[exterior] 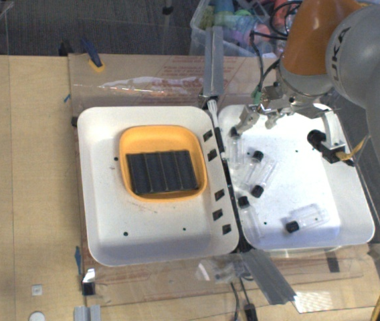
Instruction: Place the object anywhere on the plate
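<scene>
An orange plate [127,143] lies in the left bin [96,233]. A black ribbed rectangular block [162,172] rests flat on it, well inside the rim. My gripper [258,114] hangs over the far left corner of the right bin [350,226], to the right of the plate and apart from the block. Its fingers [243,122] stand open with nothing between them.
Several clear vials with black caps lie in the right bin, two [258,168] near its left side and one [304,217] toward the front. A divider with black clips [218,179] separates the bins. A tub of colourful items [243,9] stands behind.
</scene>
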Controlling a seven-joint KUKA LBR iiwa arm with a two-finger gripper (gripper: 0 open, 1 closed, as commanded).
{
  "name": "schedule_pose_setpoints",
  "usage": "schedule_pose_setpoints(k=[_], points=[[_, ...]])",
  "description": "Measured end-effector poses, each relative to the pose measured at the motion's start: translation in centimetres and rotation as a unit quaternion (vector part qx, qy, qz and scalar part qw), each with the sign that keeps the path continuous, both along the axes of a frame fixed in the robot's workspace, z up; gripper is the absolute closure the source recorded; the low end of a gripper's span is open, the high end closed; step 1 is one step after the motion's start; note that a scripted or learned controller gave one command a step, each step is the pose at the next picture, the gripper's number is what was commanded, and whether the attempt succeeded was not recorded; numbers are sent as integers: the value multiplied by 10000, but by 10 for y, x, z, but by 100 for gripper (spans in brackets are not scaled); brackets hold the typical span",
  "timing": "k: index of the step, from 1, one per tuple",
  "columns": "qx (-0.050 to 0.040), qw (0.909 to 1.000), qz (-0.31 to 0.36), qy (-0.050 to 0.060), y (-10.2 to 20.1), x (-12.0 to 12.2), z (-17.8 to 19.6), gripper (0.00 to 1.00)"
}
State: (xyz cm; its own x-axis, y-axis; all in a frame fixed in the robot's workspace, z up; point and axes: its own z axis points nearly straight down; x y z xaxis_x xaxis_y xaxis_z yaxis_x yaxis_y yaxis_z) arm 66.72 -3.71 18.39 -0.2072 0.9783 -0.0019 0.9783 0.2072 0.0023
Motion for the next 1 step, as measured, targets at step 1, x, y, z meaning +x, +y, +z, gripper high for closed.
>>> schedule_pose_setpoints(k=[1], points=[[-1,9937,1123,-8,23,0,46,100]])
